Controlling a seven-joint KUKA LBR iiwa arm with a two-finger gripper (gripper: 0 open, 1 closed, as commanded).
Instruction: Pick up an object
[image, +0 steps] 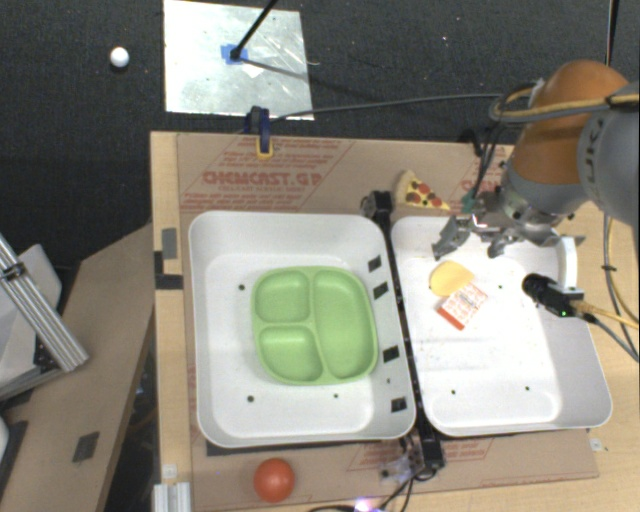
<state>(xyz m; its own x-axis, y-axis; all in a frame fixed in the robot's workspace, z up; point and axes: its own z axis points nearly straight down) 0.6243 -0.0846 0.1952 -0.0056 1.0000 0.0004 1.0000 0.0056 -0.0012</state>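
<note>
Fingers (472, 236) spread apart above the right bin (520, 390). Just below them a yellow piece (451, 275) and a red-and-white packet (463, 304) lie touching, the packet's long axis running diagonally.

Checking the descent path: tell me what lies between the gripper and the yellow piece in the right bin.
The camera view shows just bare white floor of the right bin between the gripper and the yellow piece below it; the red-and-white packet lies beyond.

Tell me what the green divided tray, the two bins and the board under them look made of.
Green divided tray: likely moulded plastic, matte with a soft sheen and rounded compartment edges. The two white bins: probably thin formed plastic, smooth and even in colour with rolled rims. The board: looks like brown paper-faced sheet or cardboard, flat and dull, with red printed lettering.
</note>
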